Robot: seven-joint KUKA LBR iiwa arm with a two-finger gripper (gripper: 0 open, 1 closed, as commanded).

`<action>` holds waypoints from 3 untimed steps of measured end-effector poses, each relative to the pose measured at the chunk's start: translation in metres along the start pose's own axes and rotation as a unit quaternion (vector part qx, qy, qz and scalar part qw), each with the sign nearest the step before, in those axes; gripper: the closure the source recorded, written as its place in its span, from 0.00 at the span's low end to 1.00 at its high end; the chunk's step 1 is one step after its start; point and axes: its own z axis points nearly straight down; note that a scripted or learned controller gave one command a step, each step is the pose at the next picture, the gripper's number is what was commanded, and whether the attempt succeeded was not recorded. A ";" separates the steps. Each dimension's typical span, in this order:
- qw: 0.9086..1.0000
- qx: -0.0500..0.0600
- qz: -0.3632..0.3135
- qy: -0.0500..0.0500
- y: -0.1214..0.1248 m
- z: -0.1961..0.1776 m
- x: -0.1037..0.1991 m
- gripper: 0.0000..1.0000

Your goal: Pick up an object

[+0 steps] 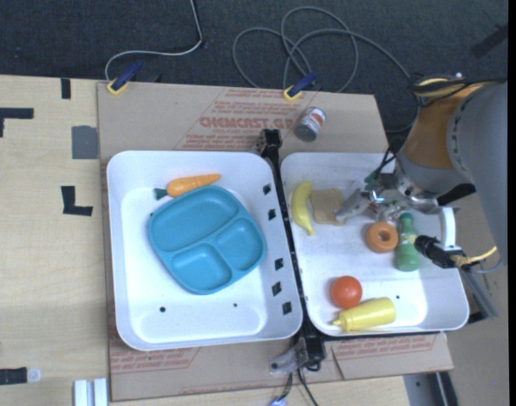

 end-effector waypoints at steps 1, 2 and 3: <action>1.000 -0.004 -0.001 0.000 -0.045 0.007 -0.015 0.00; 1.000 -0.005 -0.001 -0.002 -0.044 -0.003 -0.016 1.00; 1.000 -0.005 -0.001 -0.002 -0.044 -0.003 -0.016 0.00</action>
